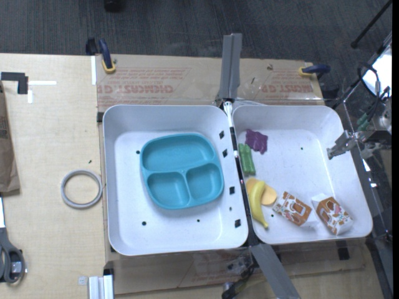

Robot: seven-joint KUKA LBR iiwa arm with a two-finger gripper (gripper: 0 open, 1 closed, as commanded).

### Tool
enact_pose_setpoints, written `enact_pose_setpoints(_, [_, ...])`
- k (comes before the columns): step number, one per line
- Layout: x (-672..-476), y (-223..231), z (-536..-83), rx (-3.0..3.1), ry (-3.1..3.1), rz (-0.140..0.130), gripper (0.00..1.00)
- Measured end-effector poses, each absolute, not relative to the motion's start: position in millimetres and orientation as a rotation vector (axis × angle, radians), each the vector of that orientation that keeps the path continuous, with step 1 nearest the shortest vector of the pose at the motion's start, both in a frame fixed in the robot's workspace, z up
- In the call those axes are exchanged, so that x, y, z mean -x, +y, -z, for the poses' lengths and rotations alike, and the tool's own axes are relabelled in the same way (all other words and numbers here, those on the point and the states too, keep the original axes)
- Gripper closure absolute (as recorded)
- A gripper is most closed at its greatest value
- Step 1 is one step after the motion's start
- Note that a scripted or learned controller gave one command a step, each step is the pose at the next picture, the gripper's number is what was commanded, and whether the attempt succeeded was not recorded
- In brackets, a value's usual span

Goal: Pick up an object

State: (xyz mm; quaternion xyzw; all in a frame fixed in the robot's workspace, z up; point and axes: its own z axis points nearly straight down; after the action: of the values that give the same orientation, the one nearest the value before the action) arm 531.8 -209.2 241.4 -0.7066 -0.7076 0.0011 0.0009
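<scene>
tabletop (pixel 50 123): light wood, with scissors (pixel 11 261) poking in at the bottom left corner and a roll of tape (pixel 81 188) lying flat just left of the bins

left bin (pixel 118 229): white and shallow, holding a blue tray (pixel 181 170) with three compartments, sat roughly in the middle

divider (pixel 230 67): grey bar running up between the two bins at the top

right bin (pixel 299 129): all the small stuff sits here, mostly along the left wall and bottom

purple thing (pixel 256 141): upper left of the right bin, near the wall

green thing (pixel 248 159): just below the purple one, right against the left wall

banana (pixel 257 203): lower left, lying along the wall, with a small orange piece (pixel 269 196) touching its right side

cartons (pixel 293 209): two little snack boxes near the bottom edge, the second one (pixel 332 214) just to the right, close but apart

pincer (pixel 341 146): at the right bin's right rim, up off the objects; can't tell how its jaws stand, too small and cluttered there
</scene>
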Motion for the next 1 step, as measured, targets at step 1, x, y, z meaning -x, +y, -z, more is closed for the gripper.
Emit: enact_pose_setpoints(1, [-477.7, -152.8, -124.1, 2.25, -2.19, 0.0, 0.0])
